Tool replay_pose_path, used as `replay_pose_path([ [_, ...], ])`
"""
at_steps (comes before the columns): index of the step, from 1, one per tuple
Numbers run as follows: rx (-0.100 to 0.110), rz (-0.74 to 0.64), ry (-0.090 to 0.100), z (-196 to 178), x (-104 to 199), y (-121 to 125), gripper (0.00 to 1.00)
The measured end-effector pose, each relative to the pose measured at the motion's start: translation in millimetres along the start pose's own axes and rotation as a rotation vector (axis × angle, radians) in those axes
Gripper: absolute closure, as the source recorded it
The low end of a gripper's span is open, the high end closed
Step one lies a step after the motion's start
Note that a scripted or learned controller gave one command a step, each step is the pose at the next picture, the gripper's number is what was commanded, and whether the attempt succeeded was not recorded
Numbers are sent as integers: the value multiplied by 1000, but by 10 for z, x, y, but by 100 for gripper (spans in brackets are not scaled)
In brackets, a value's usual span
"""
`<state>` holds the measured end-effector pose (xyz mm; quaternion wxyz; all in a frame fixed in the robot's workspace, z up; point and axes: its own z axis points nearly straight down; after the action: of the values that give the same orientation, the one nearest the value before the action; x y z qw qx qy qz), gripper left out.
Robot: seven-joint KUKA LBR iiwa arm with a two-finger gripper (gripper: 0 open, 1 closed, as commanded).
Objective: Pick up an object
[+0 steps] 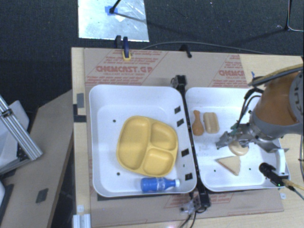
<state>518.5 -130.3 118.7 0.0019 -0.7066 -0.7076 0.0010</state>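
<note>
Right-hand shallow white bin (204, 99) has the gripper (236, 144) sitting directly over a pale round bun-like piece (239, 150), just above the tan wedge (230, 165), can't tell its grip state.

Tray (147, 144) and bottle (159, 184) in left bin (102, 127).

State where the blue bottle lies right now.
The blue bottle lies on its side in the left bin, against the near wall, just below the yellow divided plate.

Even overhead light, soft grainy focus, glare on the foil sheet (113, 12) at 12 o'clock, faint shadows
</note>
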Motion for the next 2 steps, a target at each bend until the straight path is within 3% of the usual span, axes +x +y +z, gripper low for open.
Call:
replay_pose_path([
  [1,-12,1,-5,313,-16,29,0],
  [2,-25,2,-13,171,-47,60,100],
])
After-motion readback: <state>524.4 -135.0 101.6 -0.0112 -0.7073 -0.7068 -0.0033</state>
